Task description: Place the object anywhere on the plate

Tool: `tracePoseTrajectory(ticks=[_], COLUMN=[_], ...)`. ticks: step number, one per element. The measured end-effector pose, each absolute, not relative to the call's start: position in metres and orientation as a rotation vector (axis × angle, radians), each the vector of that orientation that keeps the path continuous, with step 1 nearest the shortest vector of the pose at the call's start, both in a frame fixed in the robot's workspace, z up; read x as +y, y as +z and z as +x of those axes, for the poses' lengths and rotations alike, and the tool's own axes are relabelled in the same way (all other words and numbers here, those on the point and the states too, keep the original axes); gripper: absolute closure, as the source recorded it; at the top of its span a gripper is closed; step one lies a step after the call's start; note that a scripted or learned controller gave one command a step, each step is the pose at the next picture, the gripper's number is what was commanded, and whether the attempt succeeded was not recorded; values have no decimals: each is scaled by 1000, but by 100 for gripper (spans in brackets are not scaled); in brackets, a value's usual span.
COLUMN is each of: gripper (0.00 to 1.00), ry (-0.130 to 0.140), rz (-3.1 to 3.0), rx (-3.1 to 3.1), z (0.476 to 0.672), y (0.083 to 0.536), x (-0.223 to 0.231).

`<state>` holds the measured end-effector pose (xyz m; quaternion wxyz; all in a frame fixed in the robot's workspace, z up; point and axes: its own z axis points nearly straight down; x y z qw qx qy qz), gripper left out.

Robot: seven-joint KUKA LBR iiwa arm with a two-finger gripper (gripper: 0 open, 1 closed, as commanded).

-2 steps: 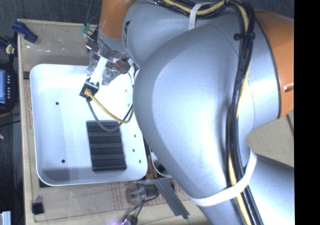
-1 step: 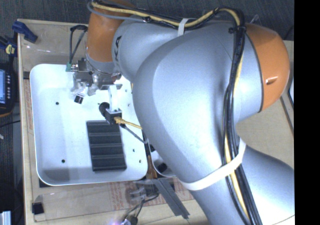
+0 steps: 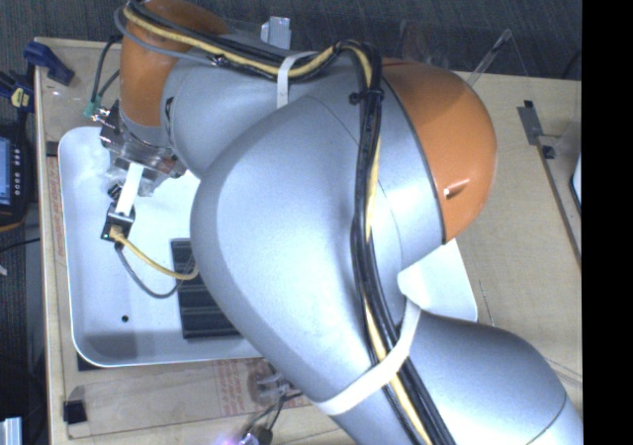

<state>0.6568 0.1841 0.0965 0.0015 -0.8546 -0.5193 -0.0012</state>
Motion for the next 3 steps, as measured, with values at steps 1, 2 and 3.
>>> tracePoseTrajectory(ticks=[1,2,3], gripper=[100,100,100], ry=[8,13,2], rz=[-2420,-2538,-2792], rx=[-1997,-1839,-1435], z=[626,655,656], y=[121,96,138], x=[110,132,131])
